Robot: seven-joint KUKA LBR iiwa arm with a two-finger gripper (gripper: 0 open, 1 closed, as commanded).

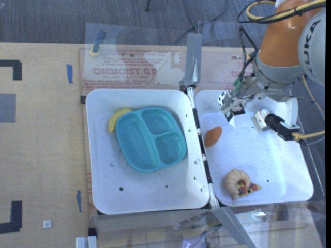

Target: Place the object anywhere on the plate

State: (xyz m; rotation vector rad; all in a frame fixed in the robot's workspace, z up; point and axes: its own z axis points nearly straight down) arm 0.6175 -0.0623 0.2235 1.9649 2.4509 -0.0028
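A blue three-part plate (151, 138) lies in the left bin (103, 190), with a yellow banana-shaped piece (116, 117) tucked under its upper-left rim. In the right bin (289, 180) an orange oval object (213, 136) rests near the left wall. A tan pastry-like object with coloured bits (240, 183) sits near the front. My gripper (231, 109) hangs over the back left of the right bin, up and to the right of the orange object. Nothing shows between its fingers.
A metal divider (199, 138) with bolts separates the two bins. A grey bar (192, 61) stands behind them. Cables and a black connector (282, 128) trail from the wrist over the right bin's back right.
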